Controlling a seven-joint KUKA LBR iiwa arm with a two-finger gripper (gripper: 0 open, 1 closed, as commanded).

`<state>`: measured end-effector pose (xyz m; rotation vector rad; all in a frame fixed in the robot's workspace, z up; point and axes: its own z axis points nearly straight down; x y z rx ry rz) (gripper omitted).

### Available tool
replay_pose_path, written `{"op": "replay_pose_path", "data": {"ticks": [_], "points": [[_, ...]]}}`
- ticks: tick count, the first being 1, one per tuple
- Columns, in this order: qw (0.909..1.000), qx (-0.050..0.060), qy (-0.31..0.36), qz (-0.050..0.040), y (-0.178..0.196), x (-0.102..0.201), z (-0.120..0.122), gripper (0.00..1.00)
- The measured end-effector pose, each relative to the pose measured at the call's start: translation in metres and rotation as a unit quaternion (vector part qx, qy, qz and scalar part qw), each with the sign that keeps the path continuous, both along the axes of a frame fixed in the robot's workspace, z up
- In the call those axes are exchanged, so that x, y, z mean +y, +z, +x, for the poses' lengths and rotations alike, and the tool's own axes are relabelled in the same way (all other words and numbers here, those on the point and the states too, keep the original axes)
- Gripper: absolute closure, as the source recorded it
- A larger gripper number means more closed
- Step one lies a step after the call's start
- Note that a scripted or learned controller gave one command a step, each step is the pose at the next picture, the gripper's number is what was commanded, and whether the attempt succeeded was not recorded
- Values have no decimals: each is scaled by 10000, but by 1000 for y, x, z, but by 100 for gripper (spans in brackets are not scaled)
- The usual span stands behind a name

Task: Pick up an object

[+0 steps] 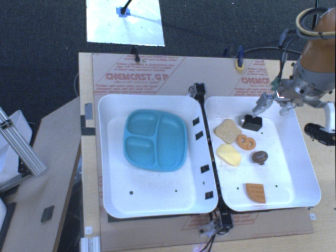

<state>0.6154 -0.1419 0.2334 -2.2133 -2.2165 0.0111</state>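
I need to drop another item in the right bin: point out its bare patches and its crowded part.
The right bin is bare along its near-right floor, between the waffle piece and the right wall, and at its near-left corner below the yellow piece. It is crowded around the toast, pretzel, brown piece and black block, beside the gripper.

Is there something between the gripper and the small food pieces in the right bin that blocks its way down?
Nothing visible does. The gripper is low at the far end of the right bin, beside the tan bread piece and the pretzel. The pieces lie apart from one another, with nothing covering them.
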Motion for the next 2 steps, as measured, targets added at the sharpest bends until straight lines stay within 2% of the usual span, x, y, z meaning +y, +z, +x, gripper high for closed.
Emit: {"op": "replay_pose_path", "data": {"ticks": [1, 2], "points": [[10000, -57, 12, -10, 7, 0, 2, 0], [10000, -41, 2, -8, -38, -5, 2, 0]]}}
